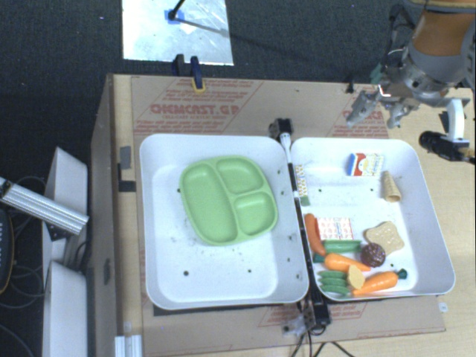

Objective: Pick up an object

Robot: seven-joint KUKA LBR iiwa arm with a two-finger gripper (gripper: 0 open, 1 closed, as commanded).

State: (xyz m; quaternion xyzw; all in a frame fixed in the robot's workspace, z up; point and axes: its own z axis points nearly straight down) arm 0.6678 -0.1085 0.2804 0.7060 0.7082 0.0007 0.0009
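The gripper [378,112] hangs with its jaws open and holding nothing, above the bench behind the right bin [431,222]; the small carton [364,164] lies just below it.

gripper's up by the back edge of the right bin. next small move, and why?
Probably bring the gripper forward and down over the right bin: it hangs above the bench beyond the bin's far rim, and the red, white and blue carton lies nearest.

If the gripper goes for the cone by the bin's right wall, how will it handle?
The cone lies on its side, so a nudge would probably roll it in an arc. It looks like light toy food. Its taper may let it slip from a pinch.
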